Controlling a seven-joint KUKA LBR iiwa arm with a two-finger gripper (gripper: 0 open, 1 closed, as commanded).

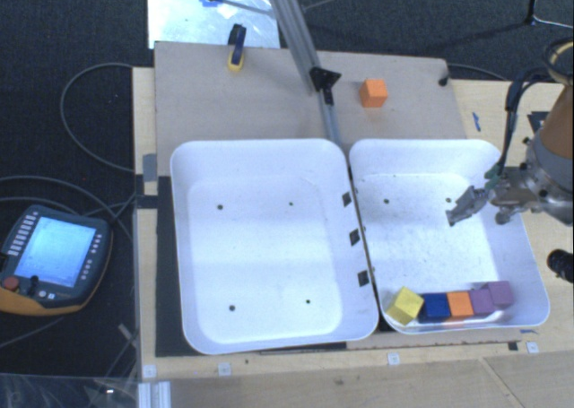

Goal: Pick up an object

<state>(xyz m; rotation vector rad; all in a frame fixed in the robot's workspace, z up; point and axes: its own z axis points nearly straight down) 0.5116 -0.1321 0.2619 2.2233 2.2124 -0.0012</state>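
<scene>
The gripper (pixel 463 208) hangs over the right bin (pixel 421 160), toward its right side and about midway between the far and near walls. Its fingers point left and slightly toward the near edge; nothing is between them, but at this size I cannot tell whether they stand apart or together.

The things to pick lie nearer than the jaws, in a row along the bin's near wall: a yellow block (pixel 405 305) at the left end, then a blue block (pixel 436 307), an orange block (pixel 460 304), and two purple blocks (pixel 491 297) at the right end. They sit touching one another, the row running left to right and rising slightly at its right end. The purple end lies most directly toward the near side from the jaws; the yellow one lies near and to the left.

In my judgement, the coming move is a travel toward the near wall, then a descent onto one block. The tight packing and the wall just beside the row leave little room for fingers.

A second orange cube (pixel 374 92) rests on the bench beyond the bins, well apart. The left bin (pixel 260 160) sits beside the right one.
</scene>
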